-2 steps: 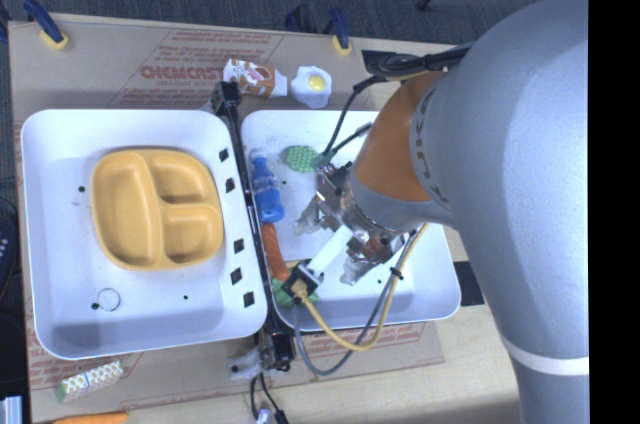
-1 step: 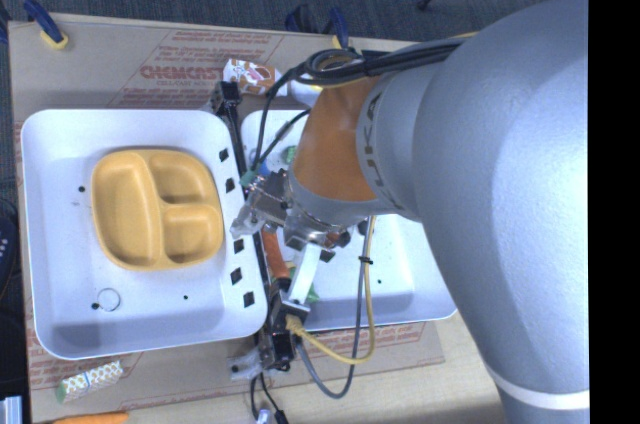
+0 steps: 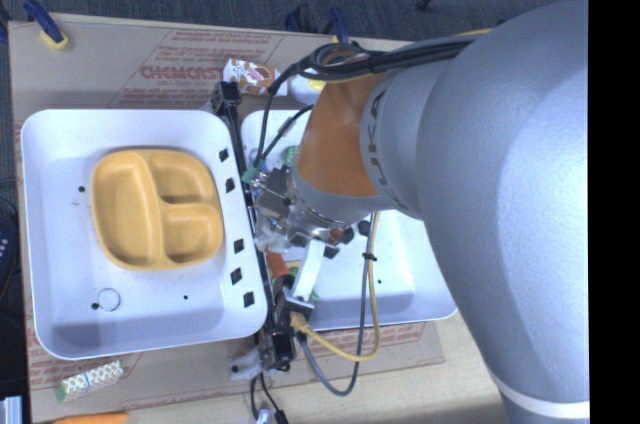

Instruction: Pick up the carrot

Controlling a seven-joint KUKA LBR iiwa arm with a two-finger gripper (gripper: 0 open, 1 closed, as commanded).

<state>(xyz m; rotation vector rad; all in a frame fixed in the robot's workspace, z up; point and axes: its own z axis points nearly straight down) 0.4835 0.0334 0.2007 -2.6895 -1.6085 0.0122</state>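
The arm hangs over the right bin, and its orange band and wrist hide most of that bin's floor. The gripper is low inside the bin, close to the wall it shares with the left bin. Its body and cables cover its tips, so I cannot tell whether it stands wide, narrow or closed on anything. Just below the gripper, toward the bin's near edge, a small orange patch peeks out, which I take to be the carrot. So little of it shows that its long axis cannot be read. It may run along the shared wall, but that is a guess. A touch of green lies a little beyond it on the same side, and what it belongs to is unclear. The carrot seems to sit at or just beside the tool, so the coming move turns on a small offset rather than a reach: the tool must be centred over the carrot and turned across its length before it closes. The nearby wall leaves little room on that side. Well away from the gripper, across the wall, a yellow tray lies in the left bin and plays no part.
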